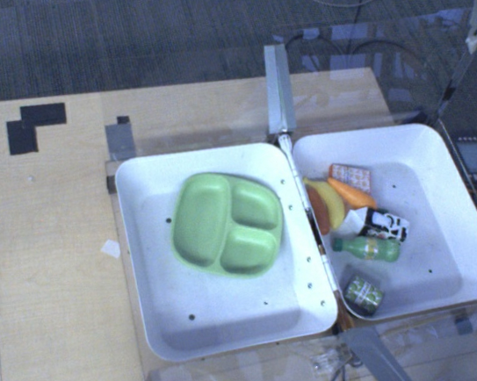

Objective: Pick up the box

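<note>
A small brown and white box lies flat in the right bin, near its back left part. Just below it rests an orange carrot-like piece, touching or nearly touching the box's lower edge.
The left bin holds a green divided tray. In the right bin lie a yellow and red fruit piece, a black and white carton, a green bottle and a dark round can. A metal post stands behind the bins.
</note>
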`<action>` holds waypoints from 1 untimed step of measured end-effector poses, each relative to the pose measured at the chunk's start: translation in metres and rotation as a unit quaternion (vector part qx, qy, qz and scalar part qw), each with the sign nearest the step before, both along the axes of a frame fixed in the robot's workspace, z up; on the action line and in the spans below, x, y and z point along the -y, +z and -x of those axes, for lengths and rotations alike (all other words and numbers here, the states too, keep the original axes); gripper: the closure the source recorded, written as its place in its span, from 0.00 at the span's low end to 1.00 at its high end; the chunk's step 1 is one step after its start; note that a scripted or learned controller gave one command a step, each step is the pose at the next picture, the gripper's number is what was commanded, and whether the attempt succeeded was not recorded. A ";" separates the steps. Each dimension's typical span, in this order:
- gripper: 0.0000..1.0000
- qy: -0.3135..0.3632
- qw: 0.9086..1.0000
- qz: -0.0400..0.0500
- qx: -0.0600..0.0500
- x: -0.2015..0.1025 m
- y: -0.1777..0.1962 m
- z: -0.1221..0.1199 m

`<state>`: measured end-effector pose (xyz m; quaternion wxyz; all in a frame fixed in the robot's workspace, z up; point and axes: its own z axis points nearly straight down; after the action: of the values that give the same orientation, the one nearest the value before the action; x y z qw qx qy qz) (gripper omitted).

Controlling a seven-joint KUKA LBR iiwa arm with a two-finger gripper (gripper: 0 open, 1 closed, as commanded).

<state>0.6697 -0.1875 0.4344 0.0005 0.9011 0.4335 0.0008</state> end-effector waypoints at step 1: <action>1.00 -0.025 1.000 0.000 0.000 0.000 0.000 0.006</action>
<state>0.6635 -0.1872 0.4344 0.0002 0.9117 0.4109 0.0008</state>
